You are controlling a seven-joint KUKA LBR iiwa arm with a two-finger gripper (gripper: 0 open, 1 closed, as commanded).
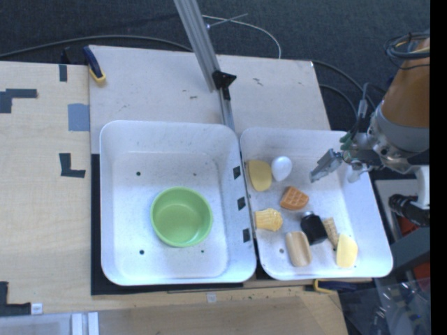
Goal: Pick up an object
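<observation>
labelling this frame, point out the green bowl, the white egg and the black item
green bowl (181, 217), camera view, inner floor
white egg (281, 167), camera view, top of shell
black item (312, 227), camera view, middle of body

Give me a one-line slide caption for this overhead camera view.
KUKA arm's tool poised above the right bin of small food items, green bowl alone in the left bin.

I am looking down on a robot lab, not a home. The surface (42, 131) is bare plywood patched with grey tape marks (78, 116), two white bins (112, 187) sit on it side by side, loose cables (244, 26) trail over dark carpet (335, 12), and a metal pole (199, 37) slants overhead.
</observation>
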